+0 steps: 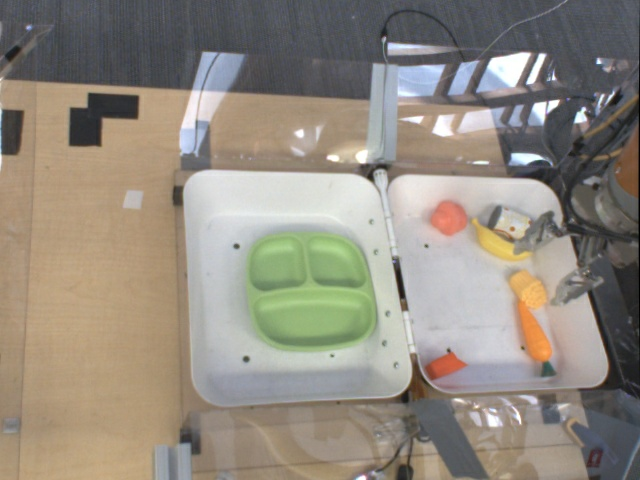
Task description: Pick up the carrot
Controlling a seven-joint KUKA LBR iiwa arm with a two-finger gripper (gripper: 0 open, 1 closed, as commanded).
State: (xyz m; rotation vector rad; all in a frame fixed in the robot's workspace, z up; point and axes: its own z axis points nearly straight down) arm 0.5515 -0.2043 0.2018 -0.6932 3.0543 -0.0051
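The carrot (536,335), orange with a small green end, lies along the right wall of the right bin (470,298), pointing toward the front corner. My gripper (558,258) hovers at the bin's right edge, just behind and to the right of the carrot. It is open, with one finger (543,228) near the banana and the other finger (573,287) beside the corn. Nothing sits between them.
Sharing the right bin are a yellow corn piece (528,288) touching the carrot's top, a banana (498,238), a red tomato (450,218) and a red-orange piece (446,365) at the front left. The left bin (215,268) holds a green divided plate (310,290).
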